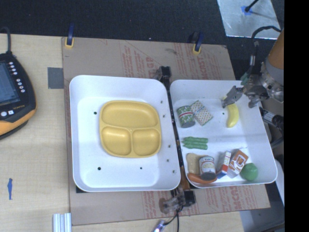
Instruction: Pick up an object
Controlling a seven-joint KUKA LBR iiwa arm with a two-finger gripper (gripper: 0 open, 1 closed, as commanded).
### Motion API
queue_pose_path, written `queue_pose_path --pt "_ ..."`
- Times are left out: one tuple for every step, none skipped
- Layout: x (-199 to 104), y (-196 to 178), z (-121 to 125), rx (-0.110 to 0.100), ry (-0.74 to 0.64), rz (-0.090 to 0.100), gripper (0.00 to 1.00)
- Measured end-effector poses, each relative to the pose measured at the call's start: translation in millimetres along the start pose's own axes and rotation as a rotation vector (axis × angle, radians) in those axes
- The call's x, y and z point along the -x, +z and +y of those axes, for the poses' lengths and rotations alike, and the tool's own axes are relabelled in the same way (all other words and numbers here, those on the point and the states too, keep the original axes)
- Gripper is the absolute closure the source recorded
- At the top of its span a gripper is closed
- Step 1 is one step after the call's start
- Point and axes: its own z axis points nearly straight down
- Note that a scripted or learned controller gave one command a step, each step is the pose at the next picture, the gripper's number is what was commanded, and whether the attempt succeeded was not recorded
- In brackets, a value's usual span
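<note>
My gripper [242,99] hangs over the far right part of the right bin [256,137], its two fingers spread open with nothing between them. A yellow banana [232,116] lies just below and slightly left of the fingertips. Farther left are a green can [185,116] and a patterned packet [201,112], with a green bean pod [195,142] in the middle. Along the near edge sit a tan bread piece [192,160], a small can [207,165], an orange sausage [203,179], a red and white carton [236,162] and a green ball [249,172].
The left bin [87,173] holds a yellow divided plate [130,128]. A teach pendant [12,95] lies at the bench's left edge. Clamps [70,41] pin the cardboard at the back. The arm's wrist [273,76] comes in from the right.
</note>
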Motion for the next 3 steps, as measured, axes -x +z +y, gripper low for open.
queue_pose_path --pt "36 115 37 -0.002 -0.001 -0.001 0.00" --pt "36 68 43 0.003 0.000 0.000 0.00" --pt "35 119 23 -0.001 0.000 -0.001 0.00"
